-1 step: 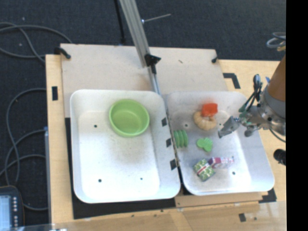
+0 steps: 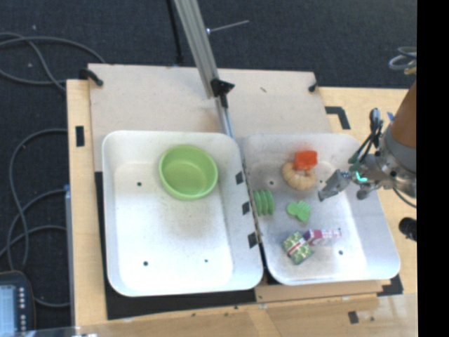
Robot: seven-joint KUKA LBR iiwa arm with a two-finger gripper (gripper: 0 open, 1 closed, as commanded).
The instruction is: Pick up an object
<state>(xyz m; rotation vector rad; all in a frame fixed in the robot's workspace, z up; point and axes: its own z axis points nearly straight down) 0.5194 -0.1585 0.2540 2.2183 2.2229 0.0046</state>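
- Two bins: left bin [image 2: 126,258] contains green bowl [image 2: 187,172].
- Right bin [image 2: 372,251]: packet [image 2: 309,241], long axis roughly left-right, beside green pieces [image 2: 264,202].
- Gripper [image 2: 333,188]: finger state cannot be determined, apparently empty.

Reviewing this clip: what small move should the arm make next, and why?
Probably shift the gripper a little toward the bins' divider and lower it over the tan object. It hovers in the right bin just beside that object, holding nothing.

Pale wooden bench [image 2: 81,209] on dark carpet [image 2: 70,20] strewn with cables [image 2: 28,48].
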